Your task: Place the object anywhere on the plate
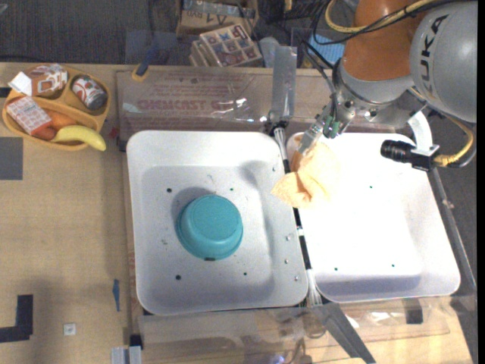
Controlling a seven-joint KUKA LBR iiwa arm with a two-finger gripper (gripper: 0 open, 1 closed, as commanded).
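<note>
A teal round plate (211, 226) lies in the left bin (151, 158), a little left of its middle. My gripper (317, 139) hangs over the divider between the two bins, near their far edge. It is shut on the top of a crumpled yellow-orange cloth (307, 177). The cloth dangles from the fingers and droops down to the left, over the divider. The cloth is to the right of the plate and farther back, apart from it.
The right bin (379, 233) lies under the arm. An orange tray (53, 108) with a banana and packets sits on the bench at the far left. A black camera mount (405, 152) juts over the right bin's far edge.
</note>
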